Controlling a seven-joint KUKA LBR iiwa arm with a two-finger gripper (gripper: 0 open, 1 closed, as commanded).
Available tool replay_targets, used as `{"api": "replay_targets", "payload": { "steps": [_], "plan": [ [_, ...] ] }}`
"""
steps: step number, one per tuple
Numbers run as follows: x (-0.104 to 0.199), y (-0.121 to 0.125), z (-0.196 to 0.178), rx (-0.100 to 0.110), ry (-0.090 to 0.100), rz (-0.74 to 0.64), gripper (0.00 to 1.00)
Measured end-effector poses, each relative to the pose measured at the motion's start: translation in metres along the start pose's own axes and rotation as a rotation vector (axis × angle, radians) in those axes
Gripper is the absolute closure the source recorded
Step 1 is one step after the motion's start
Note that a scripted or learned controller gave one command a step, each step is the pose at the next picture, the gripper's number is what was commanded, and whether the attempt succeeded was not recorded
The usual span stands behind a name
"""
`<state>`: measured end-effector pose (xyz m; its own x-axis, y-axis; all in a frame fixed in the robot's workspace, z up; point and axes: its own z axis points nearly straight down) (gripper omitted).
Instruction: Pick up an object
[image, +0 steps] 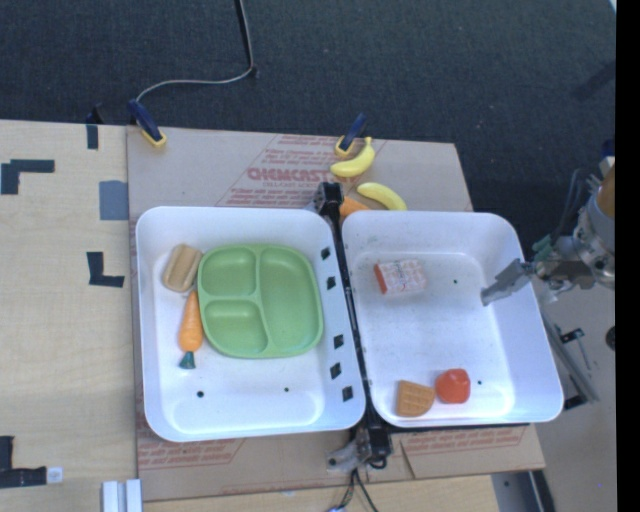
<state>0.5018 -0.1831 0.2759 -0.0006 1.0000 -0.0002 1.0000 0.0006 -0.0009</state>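
A small red-and-white printed packet (400, 277) is seen lying flat on the floor of the right-hand shallow white bin (520, 320), toward its far half and well apart to the left of the claw (503, 285). Nearer the camera than the claw, and lower in the view, a round red toy resembling a tomato (454, 386) is found just beside an orange-brown wedge-shaped toy (414, 398), both close to the bin's near wall.

The claw is seen over the right rim of that bin, its grey tip reaching inward. Nothing is seen between its fingers; whether they are spread or closed cannot be told.

Far to the claw's left, in the left-hand white bin (160, 400), a green divided plastic tray (261, 301) is flanked by a tan bread-like toy (181, 267) and an orange toy carrot (190, 328). Beyond the bins, two yellow toy bananas (365, 175) rest on the cardboard-covered counter (220, 170).
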Motion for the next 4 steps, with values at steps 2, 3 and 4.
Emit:
{"api": "replay_targets", "payload": {
  "steps": [2, 3, 4],
  "plan": [
    [0.080, 0.092, 0.117, 0.002, 0.001, -0.002, 0.00],
    [0.078, 0.146, 0.185, -0.010, -0.004, -0.001, 0.00],
    [0.087, 0.130, 0.183, -0.025, -0.009, -0.001, 0.00]
  ]
}}
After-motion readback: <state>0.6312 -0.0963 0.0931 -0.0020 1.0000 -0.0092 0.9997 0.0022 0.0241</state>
